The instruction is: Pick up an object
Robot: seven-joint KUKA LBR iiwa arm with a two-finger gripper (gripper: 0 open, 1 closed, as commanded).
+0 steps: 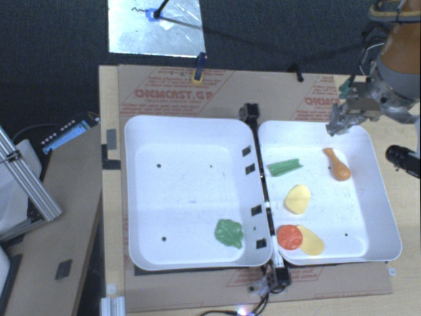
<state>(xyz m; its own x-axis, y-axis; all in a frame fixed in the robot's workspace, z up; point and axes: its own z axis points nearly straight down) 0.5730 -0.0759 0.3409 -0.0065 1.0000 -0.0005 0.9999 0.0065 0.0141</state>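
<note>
My gripper [339,125] hangs over the far right corner of the right bin [375,196], above and just behind an orange drumstick-shaped toy [337,164]. Nothing shows between its fingers. Lower in the same bin lie a green bean-like piece [284,167], a pale yellow lump [297,199], a red tomato [289,237] and a yellow piece [312,241] touching it. A green leafy toy [229,232] rests in the near right part of the left bin [164,143].
The two bins meet at a black hinged divider [258,176]. A shiny metal sheet [156,17] lies behind the bench, and a yellow and blue clip [198,71] sits at the cardboard's far edge. A black knob [402,158] juts in at the right.
</note>
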